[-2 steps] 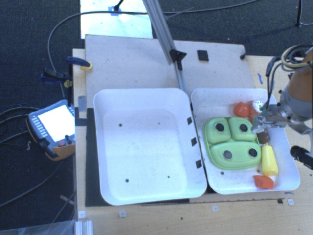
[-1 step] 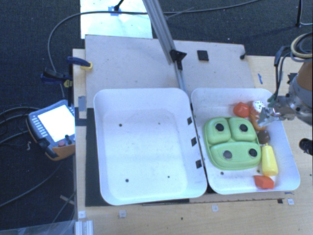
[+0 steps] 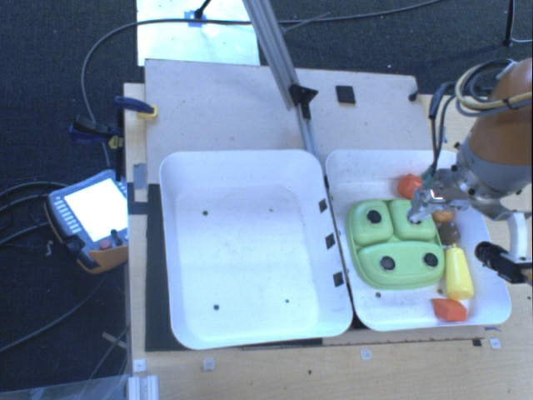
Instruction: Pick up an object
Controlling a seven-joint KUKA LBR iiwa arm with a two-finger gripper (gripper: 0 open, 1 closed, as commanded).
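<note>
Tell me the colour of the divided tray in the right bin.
The divided tray is light green with small black dots, clear in the camera view.

Both white bins (image 3: 241,240) look like smooth, slightly glossy plastic. The green tray (image 3: 394,248) has a soft matt sheen, and the yellow piece (image 3: 458,275) shines like plastic. The table (image 3: 216,107) is matt, pale board. The floor (image 3: 58,40) looks like rough dark carpet.

Two white bins (image 3: 241,248), one green tray (image 3: 391,248), one yellow piece (image 3: 458,275), two orange pieces (image 3: 450,309), maybe a third
</note>
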